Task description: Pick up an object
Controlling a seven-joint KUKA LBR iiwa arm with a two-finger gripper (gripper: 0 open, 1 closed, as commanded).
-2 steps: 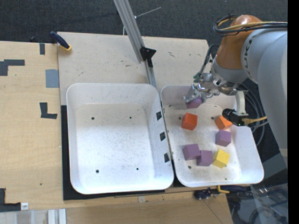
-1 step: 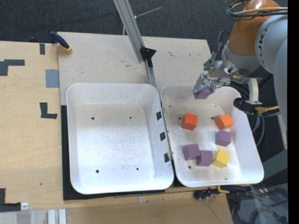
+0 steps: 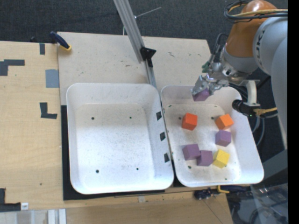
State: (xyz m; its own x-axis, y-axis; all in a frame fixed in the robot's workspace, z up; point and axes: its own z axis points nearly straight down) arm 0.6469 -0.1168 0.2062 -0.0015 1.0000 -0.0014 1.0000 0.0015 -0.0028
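Observation:
My gripper hangs over the far edge of the right bin, shut on a purple block that sits between its fingers, lifted off the bin floor. Below it in the right bin lie an orange cube, a second orange block, a purple cube, two purple blocks side by side, and a yellow cube.
The left bin stands beside the right one, their rims touching at the middle. A slanted metal rail crosses the bench behind the bins. A blue and yellow clamp lies at the far left.

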